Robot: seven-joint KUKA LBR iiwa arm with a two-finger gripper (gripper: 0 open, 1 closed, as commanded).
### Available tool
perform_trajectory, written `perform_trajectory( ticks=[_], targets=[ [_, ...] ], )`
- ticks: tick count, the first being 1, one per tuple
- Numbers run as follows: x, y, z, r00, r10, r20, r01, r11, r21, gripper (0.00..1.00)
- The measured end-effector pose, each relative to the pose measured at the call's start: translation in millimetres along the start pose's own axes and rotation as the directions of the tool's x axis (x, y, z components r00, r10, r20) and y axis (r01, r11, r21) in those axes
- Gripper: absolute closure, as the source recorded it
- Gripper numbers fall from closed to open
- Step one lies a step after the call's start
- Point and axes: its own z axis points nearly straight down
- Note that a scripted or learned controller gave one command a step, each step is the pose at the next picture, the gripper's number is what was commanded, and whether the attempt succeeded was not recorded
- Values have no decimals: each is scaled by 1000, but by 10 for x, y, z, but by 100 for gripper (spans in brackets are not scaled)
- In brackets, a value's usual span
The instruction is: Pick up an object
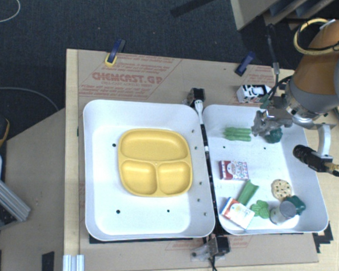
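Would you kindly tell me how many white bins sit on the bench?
2. The left bin holds a yellow divided plate; the right bin holds the small items, with the end effector over its far end. None looks hidden.

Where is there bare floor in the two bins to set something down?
Left white bin: bare floor rings the yellow three-section plate, widest along its left and front. Right white bin: a bare strip between the green ridged piece and red-white carton. Its front corner is crowded.

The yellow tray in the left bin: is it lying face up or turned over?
Face up. The yellow tray lies flat in the left bin, and its three hollow compartments open toward the camera, with nothing in them.
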Motion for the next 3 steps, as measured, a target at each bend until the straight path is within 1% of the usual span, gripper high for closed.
perform_trajectory(
  ticks=[1, 2, 3],
  targets=[
    [0, 15, -253, 1000, 0, 0, 0, 1000, 2, 100],
    [214, -86, -130, 1000, -1, -3, 1, 1000, 12, 100],
    [250, 12, -309, 1000, -1, -1, 1, 1000, 3, 100]
  ],
)
